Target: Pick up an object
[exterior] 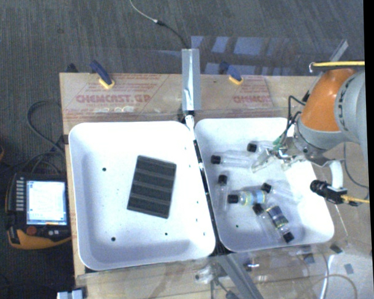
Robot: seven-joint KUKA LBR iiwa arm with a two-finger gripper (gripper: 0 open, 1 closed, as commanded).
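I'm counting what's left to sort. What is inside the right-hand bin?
The right bin holds several small clear vials with dark caps, scattered loosely. The arm hangs over its far right corner, so anything beneath it there is covered.

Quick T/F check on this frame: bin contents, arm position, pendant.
1. The dark ribbed rectangular block lies in the left white bin. True.
2. The small clear vials with black caps are in the left bin. False: they lie in the right white bin.
3. The grey arm with an orange band is over the left bin. False: it is over the right bin's far right corner.
4. A handheld pendant with a lit screen lies left of the bench. True.
5. The block stands on edge. False: it lies flat.
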